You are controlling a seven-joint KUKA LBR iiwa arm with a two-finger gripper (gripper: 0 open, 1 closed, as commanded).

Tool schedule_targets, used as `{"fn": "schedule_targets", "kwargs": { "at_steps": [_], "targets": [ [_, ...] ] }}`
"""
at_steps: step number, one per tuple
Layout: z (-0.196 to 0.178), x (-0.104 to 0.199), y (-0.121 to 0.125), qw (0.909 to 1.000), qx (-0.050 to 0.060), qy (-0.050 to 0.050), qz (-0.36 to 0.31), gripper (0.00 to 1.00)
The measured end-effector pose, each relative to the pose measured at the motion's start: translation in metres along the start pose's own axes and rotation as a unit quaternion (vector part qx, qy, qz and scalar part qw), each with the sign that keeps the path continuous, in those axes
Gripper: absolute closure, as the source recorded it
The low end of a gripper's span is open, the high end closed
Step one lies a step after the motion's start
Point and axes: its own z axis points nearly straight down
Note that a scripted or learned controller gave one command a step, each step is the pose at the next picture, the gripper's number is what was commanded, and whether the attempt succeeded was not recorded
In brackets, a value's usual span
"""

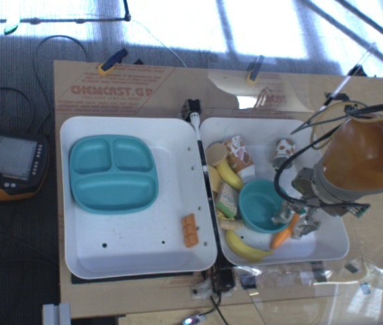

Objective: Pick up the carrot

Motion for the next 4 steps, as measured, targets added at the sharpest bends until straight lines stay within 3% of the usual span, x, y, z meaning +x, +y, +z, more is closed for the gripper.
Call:
{"fn": "schedule_targets", "kwargs": {
  "at_steps": [1, 2, 3, 4],
  "targets": [
    [0.003, 0.0, 0.002, 1.0, -0.004, 0.001, 0.0, 0.0],
    [0.011, 0.015, -0.007, 0.9901, -0.01, -0.002, 0.14, 0.0],
    [0.011, 0.005, -0.003, 0.973, -0.005, 0.004, 0.231, 0.0],
    [0.012, 0.019, -0.015, 0.9225, -0.009, 0.004, 0.386, 0.0]
  ]
}}
